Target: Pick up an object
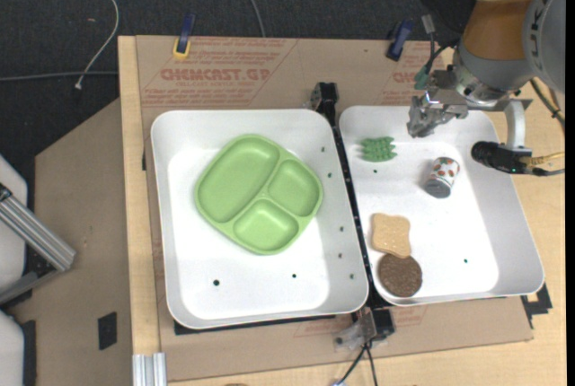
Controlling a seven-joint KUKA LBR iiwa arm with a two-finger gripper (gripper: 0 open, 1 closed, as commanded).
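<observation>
Your gripper (422, 126) hangs at the upper right; I cannot tell its state. The little green toy (378, 148) lies just left, below it.

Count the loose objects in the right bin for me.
4. A small green piece near the far left corner, a can-like object mid-bin, a toast slice and a brown round piece touching it at the near left. The arm may hide more.

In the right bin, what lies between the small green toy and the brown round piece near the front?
In the camera view, a tan slice of toast lies between the green toy and the brown round piece, touching the round piece. Bare white bin floor separates toy and toast.
</observation>
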